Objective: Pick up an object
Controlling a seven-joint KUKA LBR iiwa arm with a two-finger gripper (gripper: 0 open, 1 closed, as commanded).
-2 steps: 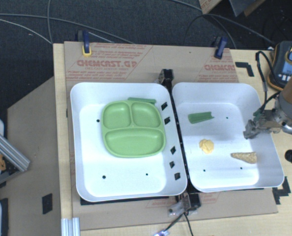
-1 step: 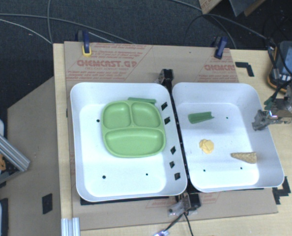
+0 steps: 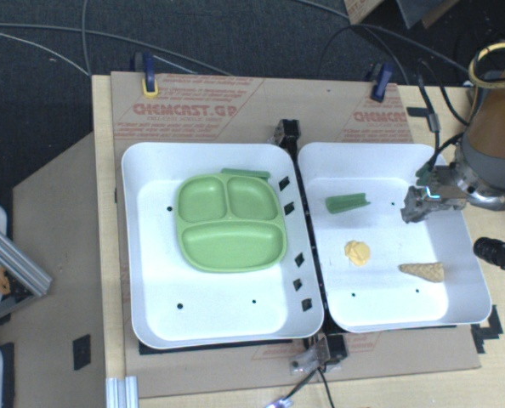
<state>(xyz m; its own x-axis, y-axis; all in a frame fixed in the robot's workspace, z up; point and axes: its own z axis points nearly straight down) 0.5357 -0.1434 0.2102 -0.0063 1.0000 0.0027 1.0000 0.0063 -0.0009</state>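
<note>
The green block (image 3: 348, 202) is probably the easiest thing to be grabbed here. It's lying flat in the right bin (image 3: 465, 304), its long axis running left-right, and it's being faced by the gripper (image 3: 416, 208), hanging just to its right; finger state can't be told. A yellow lump (image 3: 357, 252) and tan wedge (image 3: 423, 270) are sitting nearer the camera. "CHEMCAST GP" is being shown on the board (image 3: 184, 109).

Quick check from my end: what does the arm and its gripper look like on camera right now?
The arm is grey metal with a wide orange band above the wrist. Black cables run along it. The gripper is small, dark grey metal.
</note>
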